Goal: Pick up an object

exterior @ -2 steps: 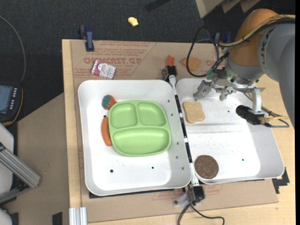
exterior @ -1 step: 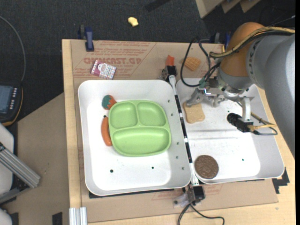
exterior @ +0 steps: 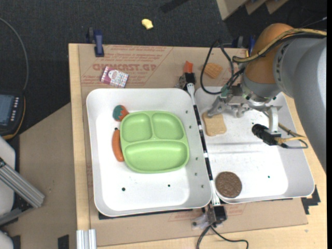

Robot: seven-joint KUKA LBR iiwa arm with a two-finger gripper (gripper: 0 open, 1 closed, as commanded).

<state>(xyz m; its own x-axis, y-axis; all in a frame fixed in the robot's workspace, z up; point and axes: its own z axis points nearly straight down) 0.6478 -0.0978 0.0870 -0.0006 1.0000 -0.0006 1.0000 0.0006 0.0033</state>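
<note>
The tabletop [exterior: 155, 58] is a tan board with faded red lettering along its far part. Two shallow white bins sit on it side by side, the left bin [exterior: 104, 180] touching the right bin [exterior: 290, 185] along their shared edge. Near the far-left corner lies a small pink-and-white packet [exterior: 114, 77], and a blue clamp [exterior: 97, 41] grips the far edge. A tan biscuit-like piece [exterior: 212, 70] lies beyond the right bin.

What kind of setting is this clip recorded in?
Probably a robotics lab test bench: two white bins clamped on a cardboard-covered board, loose cables, and toy food such as a green divided plate and a toast slice.
</note>
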